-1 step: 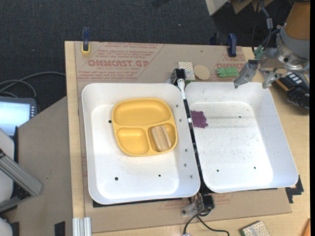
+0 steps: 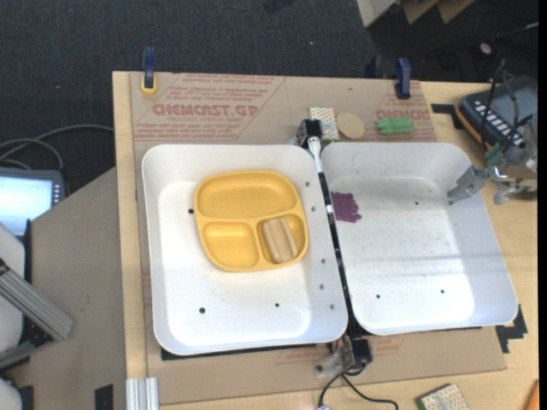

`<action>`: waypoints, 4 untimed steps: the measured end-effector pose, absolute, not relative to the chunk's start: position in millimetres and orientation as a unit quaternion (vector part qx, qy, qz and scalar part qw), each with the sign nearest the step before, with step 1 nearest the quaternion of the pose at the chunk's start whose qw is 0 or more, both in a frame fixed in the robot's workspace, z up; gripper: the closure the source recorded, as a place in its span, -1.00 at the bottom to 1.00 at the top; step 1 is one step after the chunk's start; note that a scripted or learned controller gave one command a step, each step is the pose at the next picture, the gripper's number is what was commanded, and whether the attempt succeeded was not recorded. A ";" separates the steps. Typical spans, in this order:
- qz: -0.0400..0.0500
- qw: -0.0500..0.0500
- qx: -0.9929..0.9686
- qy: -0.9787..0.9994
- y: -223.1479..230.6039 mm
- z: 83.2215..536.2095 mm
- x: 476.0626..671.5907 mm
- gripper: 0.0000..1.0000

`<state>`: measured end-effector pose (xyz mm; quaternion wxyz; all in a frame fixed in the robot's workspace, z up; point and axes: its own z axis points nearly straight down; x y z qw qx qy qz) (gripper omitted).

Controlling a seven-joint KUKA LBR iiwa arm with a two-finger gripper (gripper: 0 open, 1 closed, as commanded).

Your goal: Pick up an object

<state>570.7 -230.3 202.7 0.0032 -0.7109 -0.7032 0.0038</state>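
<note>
Left bin (image 2: 171, 314) holds a yellow divided plate (image 2: 248, 199), sitting toward the bin's 12 o'clock half; three compartments, one large across the top, two smaller below. A tan, oblong block (image 2: 278, 238) lies in the plate's 4 o'clock compartment, long axis running roughly 12 to 6. Nothing sits over it or against it apart from the compartment walls

Right bin (image 2: 427, 297) touches the left bin along their shared rim. A small purple object (image 2: 344, 207) lies flat on its floor at about 9 o'clock, just beside that rim — shape unclear, looks ragged-edged. Faint specks scattered over the rest of the floor

On the bench (image 2: 214, 101) beyond the bins, at 12 o'clock: a round tan disc (image 2: 350, 125), a green object (image 2: 395, 125) just to its 3 o'clock side, and a small patterned tag (image 2: 321, 114) at its 9 o'clock side. Two blue clamps (image 2: 402, 78) hold the bench's far edge, one near each corner. Cable and connector at the 6 o'clock edge between the bins

Claw (image 2: 466, 186) — a grey metal part at the right bin's 2 o'clock rim, reaching in from 3 o'clock, low over the bin edge. It is well apart from both the purple object and the block. Cannot tell how far open it is; nothing visible in its grasp
</note>
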 end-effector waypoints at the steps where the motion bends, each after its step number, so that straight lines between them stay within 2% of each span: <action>1: -0.001 -0.003 -0.707 -0.707 -223.9 218.2 576.6 1.00; 2: -0.002 -0.002 -0.705 -0.709 -160.1 285.1 553.4 1.00; 3: 0.000 0.001 -0.705 -0.709 -113.2 270.8 570.3 1.00; 4: 0.000 -0.004 -0.709 -0.706 -174.6 298.6 557.9 1.00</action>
